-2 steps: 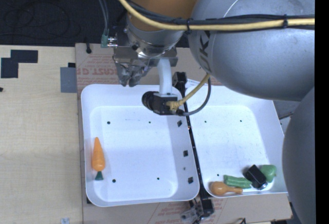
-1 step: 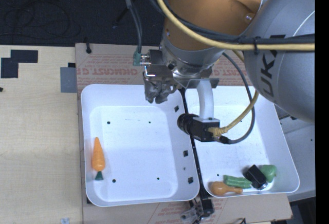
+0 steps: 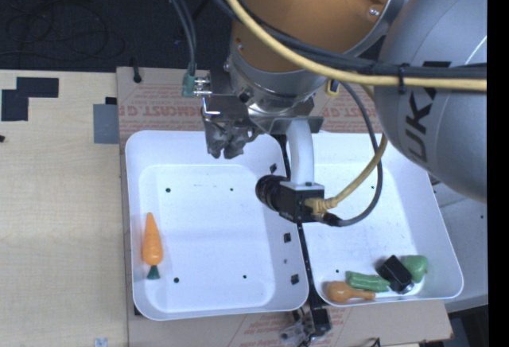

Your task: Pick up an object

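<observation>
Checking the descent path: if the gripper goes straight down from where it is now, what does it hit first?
Most likely the bare floor of the left bin near its back wall; the gripper hangs there, well away from the toy carrot. Depth is uncertain.

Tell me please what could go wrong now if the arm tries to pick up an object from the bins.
1. The gripper hangs over the far edge of the left bin, far from the carrot by the left wall; a grasp there may hit that wall.
2. The black block, green pieces and orange piece crowd the right bin's near corner, so the fingers may catch several or slip.
3. The yellow cable could snag.
</observation>
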`<move>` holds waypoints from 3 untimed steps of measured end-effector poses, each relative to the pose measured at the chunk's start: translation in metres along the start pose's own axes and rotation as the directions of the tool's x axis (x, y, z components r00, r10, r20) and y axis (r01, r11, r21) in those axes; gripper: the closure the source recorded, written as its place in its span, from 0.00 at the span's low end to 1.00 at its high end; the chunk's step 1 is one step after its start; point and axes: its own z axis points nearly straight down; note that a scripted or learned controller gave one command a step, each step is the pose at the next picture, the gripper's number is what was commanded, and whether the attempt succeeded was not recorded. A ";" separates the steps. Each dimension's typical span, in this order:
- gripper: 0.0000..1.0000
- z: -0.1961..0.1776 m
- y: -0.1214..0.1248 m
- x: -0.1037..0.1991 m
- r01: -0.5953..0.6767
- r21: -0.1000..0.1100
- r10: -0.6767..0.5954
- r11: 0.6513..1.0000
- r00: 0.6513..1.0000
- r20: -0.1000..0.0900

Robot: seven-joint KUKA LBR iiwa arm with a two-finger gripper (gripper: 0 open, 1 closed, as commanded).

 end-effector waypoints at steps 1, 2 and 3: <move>1.00 -0.052 0.063 0.012 -0.004 -0.005 0.004 1.000 1.000 0.000; 1.00 -0.032 0.035 -0.066 -0.008 0.006 0.008 1.000 1.000 0.003; 1.00 -0.042 0.010 -0.123 -0.008 0.003 0.008 1.000 1.000 0.001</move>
